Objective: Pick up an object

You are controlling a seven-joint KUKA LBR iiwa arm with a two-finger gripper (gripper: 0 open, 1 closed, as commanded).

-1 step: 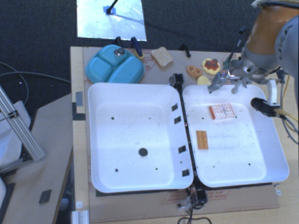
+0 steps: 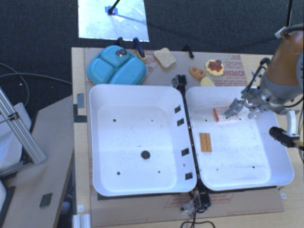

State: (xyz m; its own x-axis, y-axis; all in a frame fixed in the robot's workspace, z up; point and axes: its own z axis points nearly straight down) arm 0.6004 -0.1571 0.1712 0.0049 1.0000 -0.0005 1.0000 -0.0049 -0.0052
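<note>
Whether the jaws stand apart or together cannot be told: the gripper is small and grey against the white floor of the right bin, low near that bin's far edge. It sits at the right end of a red and white packet, seemingly touching it, though a grip on it cannot be made out. The arm comes in over the bin's right rim. Nearer the divider, toward the middle of the right bin, lies an orange wafer-like bar. The left bin holds a small dark round object near its centre. Along the bench's far edge lie a blue divided plate, a toast slice, a pretzel and a small pizza-like toy.
</note>
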